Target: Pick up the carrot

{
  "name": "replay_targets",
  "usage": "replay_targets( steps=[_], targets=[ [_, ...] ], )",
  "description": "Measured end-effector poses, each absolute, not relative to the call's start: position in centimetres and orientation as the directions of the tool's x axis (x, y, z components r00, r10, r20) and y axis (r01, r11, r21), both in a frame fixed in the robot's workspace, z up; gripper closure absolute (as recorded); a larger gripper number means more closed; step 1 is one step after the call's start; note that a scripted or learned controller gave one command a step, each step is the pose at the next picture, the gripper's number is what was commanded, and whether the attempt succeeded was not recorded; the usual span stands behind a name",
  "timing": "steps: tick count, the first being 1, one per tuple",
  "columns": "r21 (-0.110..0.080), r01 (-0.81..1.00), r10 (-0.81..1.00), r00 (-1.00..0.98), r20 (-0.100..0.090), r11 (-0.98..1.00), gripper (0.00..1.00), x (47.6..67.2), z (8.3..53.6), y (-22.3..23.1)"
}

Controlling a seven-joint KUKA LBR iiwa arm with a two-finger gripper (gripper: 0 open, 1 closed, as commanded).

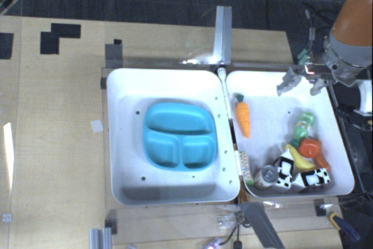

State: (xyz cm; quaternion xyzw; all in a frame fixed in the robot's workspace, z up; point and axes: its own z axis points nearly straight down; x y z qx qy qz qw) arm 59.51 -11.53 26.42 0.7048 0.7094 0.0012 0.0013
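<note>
An orange carrot [242, 116] with a small green top lies in the right bin [265, 143], close to its left wall and pointing toward the front. My gripper [301, 82] hangs over the far right part of that bin, well to the right of the carrot. Its two grey fingers [287, 83] stand apart with nothing between them.
A blue sectioned tray [178, 134] fills the middle of the left bin [125, 143]. A heap of toys [300, 160] sits in the right bin's front right corner: a green bottle, a red piece, a banana, black-and-white items and a metal can. A metal post [223, 35] rises behind the bins.
</note>
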Motion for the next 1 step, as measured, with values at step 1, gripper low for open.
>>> replay_targets(
  steps=[1],
  targets=[
    [0.007, 0.979, 0.979, 0.202, 0.002, -0.202, 0.0, 60.14, 12.15, -8.14]
  ],
)
